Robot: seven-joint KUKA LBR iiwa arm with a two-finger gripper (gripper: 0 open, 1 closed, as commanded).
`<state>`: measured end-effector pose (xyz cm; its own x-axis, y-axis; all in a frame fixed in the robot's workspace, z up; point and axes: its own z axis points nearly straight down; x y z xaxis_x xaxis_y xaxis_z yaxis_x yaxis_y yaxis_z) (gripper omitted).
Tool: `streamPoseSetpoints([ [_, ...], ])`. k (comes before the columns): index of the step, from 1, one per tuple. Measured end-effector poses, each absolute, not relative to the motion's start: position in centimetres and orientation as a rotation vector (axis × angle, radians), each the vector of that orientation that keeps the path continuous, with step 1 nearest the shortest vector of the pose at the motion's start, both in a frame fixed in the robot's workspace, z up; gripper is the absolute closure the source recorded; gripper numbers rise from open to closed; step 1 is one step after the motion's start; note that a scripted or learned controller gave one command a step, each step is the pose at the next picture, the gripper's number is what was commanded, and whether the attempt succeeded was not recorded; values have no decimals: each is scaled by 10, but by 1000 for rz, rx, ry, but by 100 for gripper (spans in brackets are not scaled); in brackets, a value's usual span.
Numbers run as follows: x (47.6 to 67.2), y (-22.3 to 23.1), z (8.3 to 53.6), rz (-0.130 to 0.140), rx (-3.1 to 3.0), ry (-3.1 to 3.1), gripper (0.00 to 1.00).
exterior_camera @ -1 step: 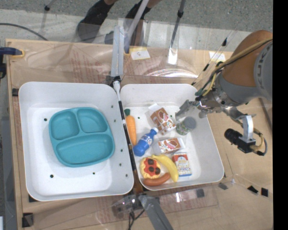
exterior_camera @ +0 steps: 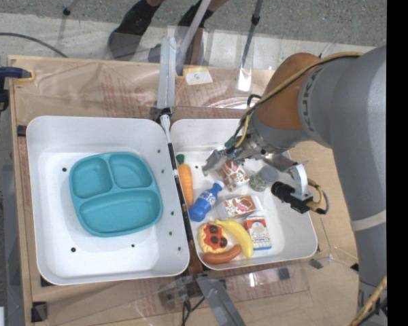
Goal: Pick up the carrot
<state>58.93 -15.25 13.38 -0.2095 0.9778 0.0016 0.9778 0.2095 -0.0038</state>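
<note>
Claw (exterior_camera: 226, 160) hovers in the right bin (exterior_camera: 296, 246), over the small cartons, with nothing gripped. How wide it stands can't be read from this angle, as the wrist hides most of it.

Carrot (exterior_camera: 185, 181) lies to the left of the claw, hard against the bin's left wall, green top pointing away toward the far rim, orange body running along the divider. Step in hand, as I judge it: reach and align, no grasp yet. To do it well, shift left until centred over the orange mid-body and turn the wrist so the closing line crosses the carrot's short axis. The wall side is tight, so one finger must slip between carrot and wall or the grip will skid. Blue bottle (exterior_camera: 205, 201) sits just beside the carrot's lower end, nearly touching it. Come down above that end to avoid nudging it.

Right bin contents: carrot, blue bottle, a small carton (exterior_camera: 234, 174) right under the claw, another flat packet (exterior_camera: 240, 205) nearer the viewer, a red-and-white box (exterior_camera: 258, 230), banana (exterior_camera: 235, 234), a pizza-slice toy (exterior_camera: 213, 237) and a sausage (exterior_camera: 221, 255) at the near edge. A greyish round item beside the claw is too unclear to name.

Left bin (exterior_camera: 41, 182), well apart from the claw, holds a teal divided plate (exterior_camera: 114, 192) with its three compartments bare. Both bins rest on the table (exterior_camera: 88, 87).
</note>
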Motion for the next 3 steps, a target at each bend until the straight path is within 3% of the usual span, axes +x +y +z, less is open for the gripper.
streamPoseSetpoints([
  [1, 595, -159, 166, 1, -1528, -2748, 0],
  [2, 609, -218, 169, 1, -1782, -2591, 0],
  [3, 566, -121, 217, 0, -1528, -2746, 0],
])
